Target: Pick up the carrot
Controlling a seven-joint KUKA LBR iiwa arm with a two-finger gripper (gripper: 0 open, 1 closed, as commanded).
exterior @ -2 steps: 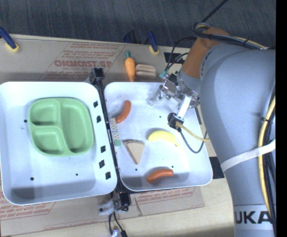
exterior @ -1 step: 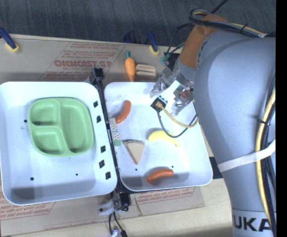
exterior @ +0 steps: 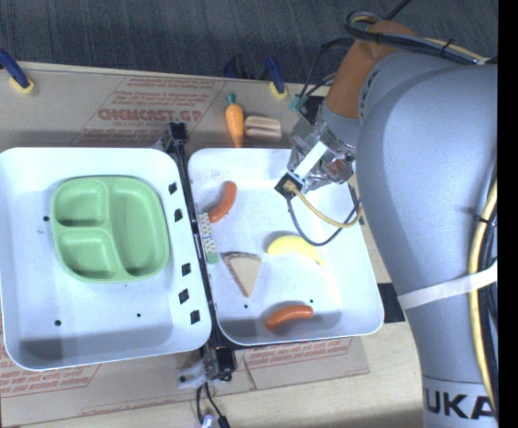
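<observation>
The carrot, orange with a green top, lies on the cardboard just behind the back rim of the right bin, outside it. My gripper hangs over the back right part of that bin, to the right of the carrot and well apart from it. The big grey arm covers the bin's right side.
A tan bread-like piece lies right beside the carrot. In the right bin are two reddish sausages, a yellow banana piece and a pale wedge. The left bin holds a green divided plate.
</observation>
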